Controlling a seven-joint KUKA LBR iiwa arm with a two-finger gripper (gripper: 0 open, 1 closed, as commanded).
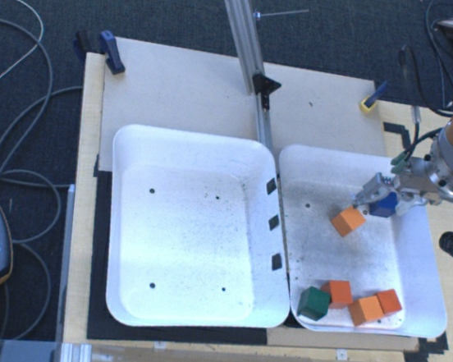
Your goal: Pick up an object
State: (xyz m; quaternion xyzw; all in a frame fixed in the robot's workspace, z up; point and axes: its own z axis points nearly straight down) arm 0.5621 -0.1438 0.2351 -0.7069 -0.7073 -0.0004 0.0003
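The orange cube (348,221) sits tilted just at seven o'clock of the gripper (371,197), whose grip state I cannot tell.

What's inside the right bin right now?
In the right bin: an orange block by the gripper, a blue block partly covered by it, a green block and three orange blocks.

Orange cube (348,221) — tilted, mid right bin; four blocks (350,301) cluster near its front.
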